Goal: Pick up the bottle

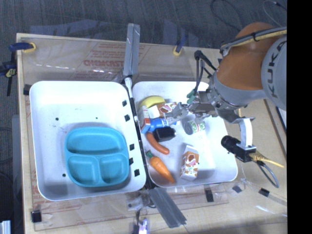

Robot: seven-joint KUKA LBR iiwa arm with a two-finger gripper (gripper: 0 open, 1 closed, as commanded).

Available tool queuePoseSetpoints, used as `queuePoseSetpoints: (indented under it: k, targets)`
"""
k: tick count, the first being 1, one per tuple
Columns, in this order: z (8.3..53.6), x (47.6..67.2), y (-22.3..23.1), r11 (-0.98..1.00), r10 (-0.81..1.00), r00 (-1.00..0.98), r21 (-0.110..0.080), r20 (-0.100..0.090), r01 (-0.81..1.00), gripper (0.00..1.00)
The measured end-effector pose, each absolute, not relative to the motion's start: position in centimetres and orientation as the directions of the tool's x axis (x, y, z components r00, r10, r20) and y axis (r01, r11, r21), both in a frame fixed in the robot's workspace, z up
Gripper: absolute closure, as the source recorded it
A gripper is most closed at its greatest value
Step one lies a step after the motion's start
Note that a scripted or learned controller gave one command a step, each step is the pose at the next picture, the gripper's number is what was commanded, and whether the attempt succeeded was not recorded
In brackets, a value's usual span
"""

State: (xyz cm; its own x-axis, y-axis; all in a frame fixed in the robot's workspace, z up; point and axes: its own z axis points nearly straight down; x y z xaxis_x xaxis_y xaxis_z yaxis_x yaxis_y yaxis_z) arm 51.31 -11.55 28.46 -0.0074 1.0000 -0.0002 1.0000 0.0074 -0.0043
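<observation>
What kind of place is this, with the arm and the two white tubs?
Probably a robotics lab test bench: a grey-and-orange arm reaches over a white bin of toy food, beside another bin holding a blue tray, all clamped down.

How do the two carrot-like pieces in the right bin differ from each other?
The upper carrot is darker, red-orange and slimmer; the lower carrot is brighter orange and thicker. The upper one lies beside a black item, mid-bin; the lower one lies nearer the bin's front wall, with a green tip at its upper end. Both lie flat, slanting the same way, in the right bin.
</observation>
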Motion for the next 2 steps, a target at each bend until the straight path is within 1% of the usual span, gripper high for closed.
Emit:
queuePoseSetpoints:
  k: [1,2]
  targets:
    - [13.8,56.1,-12.8,-0.182,0.983,0.182,-0.007,-0.001,0.983,0.0]
    - [20.1,49.0,-10.2,0.015,1.0,-0.015,-0.004,0.002,1.0,0.0]
